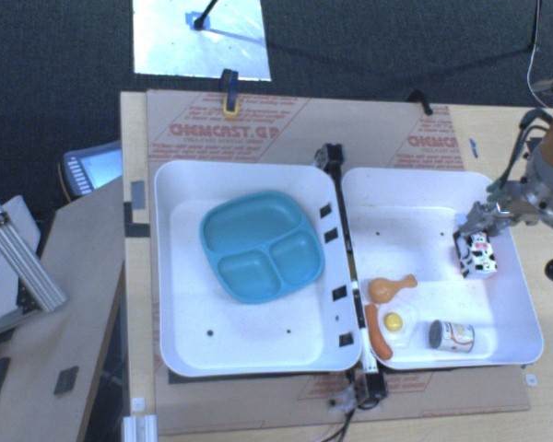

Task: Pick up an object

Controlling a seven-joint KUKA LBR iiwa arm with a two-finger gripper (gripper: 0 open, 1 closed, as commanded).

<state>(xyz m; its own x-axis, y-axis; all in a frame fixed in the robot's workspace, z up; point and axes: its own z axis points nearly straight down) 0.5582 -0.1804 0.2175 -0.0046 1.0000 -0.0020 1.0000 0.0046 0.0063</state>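
My gripper reaches into the right bin from the right, near the bin's right wall. A small white toy with black spots sits between its dark fingers, and the gripper is shut on it. Lower in the same bin lie an orange drumstick toy, a fried egg toy, a red sausage and a small can on its side.
A blue divided plate lies in the left bin. A black-clipped divider separates the two bins. The grey arm with its cables crosses the bench's right edge.
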